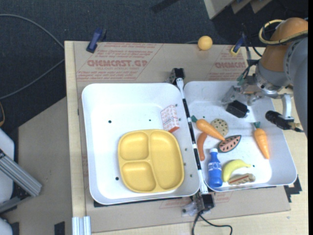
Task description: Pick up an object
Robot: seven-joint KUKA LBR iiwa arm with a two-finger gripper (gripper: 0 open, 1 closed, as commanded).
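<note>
Two white bins sit side by side on the bench [122, 62]. The claw [238, 105] hangs over the right bin [281, 165] near its 12 o'clock edge; whether it is wide or narrow I cannot tell. Below it lie two carrots [209, 129] [261, 141], a cookie [220, 126], a blue bottle [214, 169] and a banana [234, 168]. The left bin [98, 131] holds a yellow divided plate [149, 160] and a small carton [169, 117].
</note>
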